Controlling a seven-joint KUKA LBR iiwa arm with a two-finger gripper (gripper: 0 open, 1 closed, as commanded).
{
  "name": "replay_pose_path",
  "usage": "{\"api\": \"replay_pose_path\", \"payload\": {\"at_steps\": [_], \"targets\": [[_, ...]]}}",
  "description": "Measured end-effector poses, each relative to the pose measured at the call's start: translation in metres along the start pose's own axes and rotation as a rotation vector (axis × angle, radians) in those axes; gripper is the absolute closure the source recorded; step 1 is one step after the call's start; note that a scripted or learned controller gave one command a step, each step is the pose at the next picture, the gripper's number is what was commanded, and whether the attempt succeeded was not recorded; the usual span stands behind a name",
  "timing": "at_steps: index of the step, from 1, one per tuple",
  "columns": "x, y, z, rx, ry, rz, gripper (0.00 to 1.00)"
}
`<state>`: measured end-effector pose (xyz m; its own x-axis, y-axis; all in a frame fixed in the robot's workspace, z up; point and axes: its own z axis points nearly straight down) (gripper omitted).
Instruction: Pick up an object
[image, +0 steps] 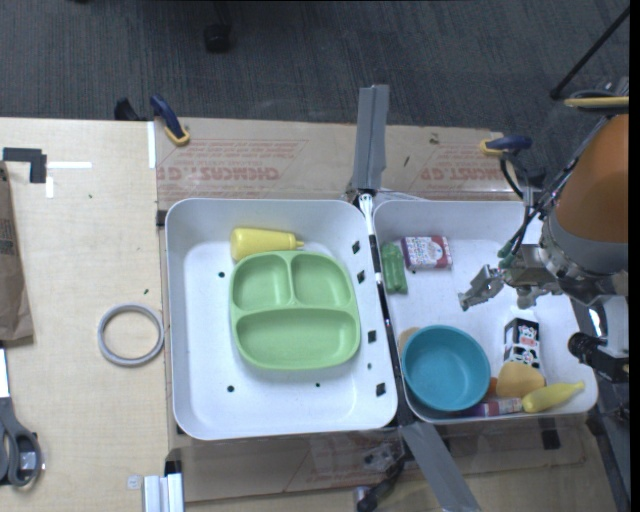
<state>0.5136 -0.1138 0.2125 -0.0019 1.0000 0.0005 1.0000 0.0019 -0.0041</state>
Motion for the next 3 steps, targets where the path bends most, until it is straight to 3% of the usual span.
{"api": "replay_pose_path", "payload": {"at_steps": [1, 2, 3], "targets": [[0.004, 0.019, -0.041, -0.002, -0.001, 0.241, 0.00], [0.014, -0.028, 0.052, 0.000, 0.000, 0.153, 0.00], [0.008, -0.019, 0.119, -0.006, 0.000, 0.054, 0.00]]}}
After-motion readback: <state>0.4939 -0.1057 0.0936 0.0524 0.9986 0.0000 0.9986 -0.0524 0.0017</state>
